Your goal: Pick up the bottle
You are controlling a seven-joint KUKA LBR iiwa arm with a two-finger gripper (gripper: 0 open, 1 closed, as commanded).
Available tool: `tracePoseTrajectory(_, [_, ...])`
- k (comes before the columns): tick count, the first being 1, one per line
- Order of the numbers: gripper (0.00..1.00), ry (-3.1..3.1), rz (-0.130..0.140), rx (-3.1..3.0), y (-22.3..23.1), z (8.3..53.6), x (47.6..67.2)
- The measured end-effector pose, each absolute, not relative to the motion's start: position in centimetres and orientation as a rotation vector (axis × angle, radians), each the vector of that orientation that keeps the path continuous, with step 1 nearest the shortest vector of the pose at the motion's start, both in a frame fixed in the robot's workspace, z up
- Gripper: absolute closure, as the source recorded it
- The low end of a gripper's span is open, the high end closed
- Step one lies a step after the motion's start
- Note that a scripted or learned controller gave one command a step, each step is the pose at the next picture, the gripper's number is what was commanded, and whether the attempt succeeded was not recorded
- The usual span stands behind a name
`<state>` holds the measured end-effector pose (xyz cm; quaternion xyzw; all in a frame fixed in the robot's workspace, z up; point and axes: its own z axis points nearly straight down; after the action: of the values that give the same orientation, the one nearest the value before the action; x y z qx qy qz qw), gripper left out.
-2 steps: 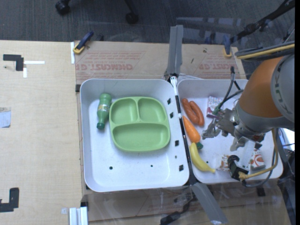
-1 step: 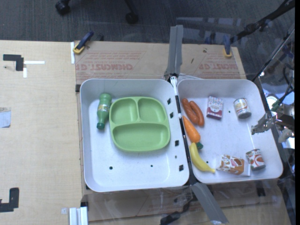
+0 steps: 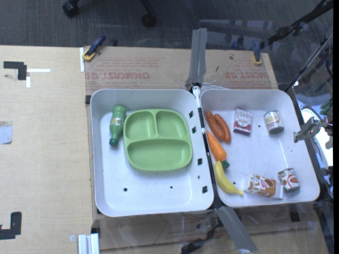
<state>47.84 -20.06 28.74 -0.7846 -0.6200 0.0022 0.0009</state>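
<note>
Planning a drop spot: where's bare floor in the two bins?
Left bin: the strip below the green plate. Right bin: the middle, between the red box and the two cans. Crowded: its left wall, with sausages, carrot and banana; the bottle hugs the plate.

I see a light wooden bench [image 3: 42,142] with a brown cardboard sheet [image 3: 143,67] laid over its far middle. Two shallow white bins rest on it, touching along a central seam: left bin [image 3: 153,197] and right bin [image 3: 254,157]. A blue-and-yellow clamp [image 3: 94,47] grips the cardboard's far left corner. Black brackets [image 3: 16,69] sit at the bench's left edge.
</note>
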Motion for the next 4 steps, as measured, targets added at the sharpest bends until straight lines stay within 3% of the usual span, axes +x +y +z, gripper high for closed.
tracePoseTrajectory(1, [0.00, -2.048, 0.008, -2.380, -18.4, 33.0, 49.7])
tracePoseTrajectory(2, [1.00, -2.049, 0.017, -2.376, -18.4, 33.7, 49.9])
tracePoseTrajectory(3, [0.00, -2.048, 0.018, -2.376, -18.4, 33.6, 49.9])
tracePoseTrajectory(4, [0.00, -1.972, 0.000, -2.441, -20.9, 10.1, 47.9])
